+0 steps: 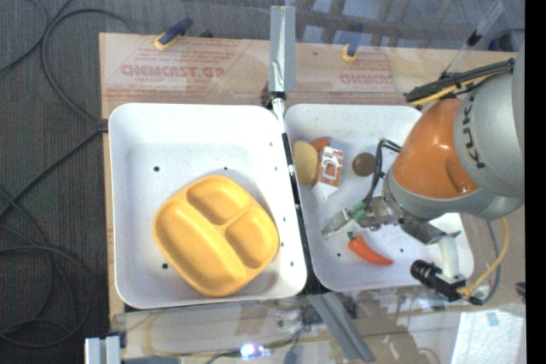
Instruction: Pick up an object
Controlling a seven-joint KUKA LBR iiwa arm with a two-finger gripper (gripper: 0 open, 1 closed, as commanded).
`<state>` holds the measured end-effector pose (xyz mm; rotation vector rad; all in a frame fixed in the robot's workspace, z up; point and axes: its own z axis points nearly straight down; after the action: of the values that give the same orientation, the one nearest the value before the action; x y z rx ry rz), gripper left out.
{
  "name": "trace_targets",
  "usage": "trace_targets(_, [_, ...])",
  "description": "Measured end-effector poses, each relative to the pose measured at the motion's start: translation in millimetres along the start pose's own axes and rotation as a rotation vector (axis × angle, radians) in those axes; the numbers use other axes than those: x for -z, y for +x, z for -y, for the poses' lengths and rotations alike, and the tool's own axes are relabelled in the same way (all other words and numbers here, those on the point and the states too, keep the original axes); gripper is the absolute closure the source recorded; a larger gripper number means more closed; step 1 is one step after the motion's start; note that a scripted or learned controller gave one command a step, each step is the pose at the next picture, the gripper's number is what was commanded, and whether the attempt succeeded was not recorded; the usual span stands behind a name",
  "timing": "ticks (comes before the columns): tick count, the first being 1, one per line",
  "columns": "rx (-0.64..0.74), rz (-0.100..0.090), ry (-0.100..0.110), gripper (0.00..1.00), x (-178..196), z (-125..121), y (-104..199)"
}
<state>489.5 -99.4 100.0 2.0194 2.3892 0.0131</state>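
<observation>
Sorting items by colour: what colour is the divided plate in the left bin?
Yellow all over, seen clearly in the camera view: the divided plate in the left bin.

The light is bright and even, like daylight in a room. The two white bins point(128, 183) look very bright, almost washed out. A soft shadow sits under the yellow tray point(216, 234). The clear plastic sheet point(341, 72) at the top shines with pale glare. The picture is a bit fuzzy, and small things look soft.
</observation>
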Motion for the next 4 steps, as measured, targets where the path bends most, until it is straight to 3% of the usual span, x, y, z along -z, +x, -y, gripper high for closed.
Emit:
trace_targets(1, [0.087, -0.004, 0.016, 0.00, -9, -92, -21])
trace_targets(2, [-0.036, -0.022, 0.056, 0.00, -16, -153, -44])
trace_targets(3, [-0.310, -0.005, 0.059, 0.00, -15, -165, -48])
trace_targets(4, [-0.311, -0.001, 0.070, 1.00, -8, -163, -48])
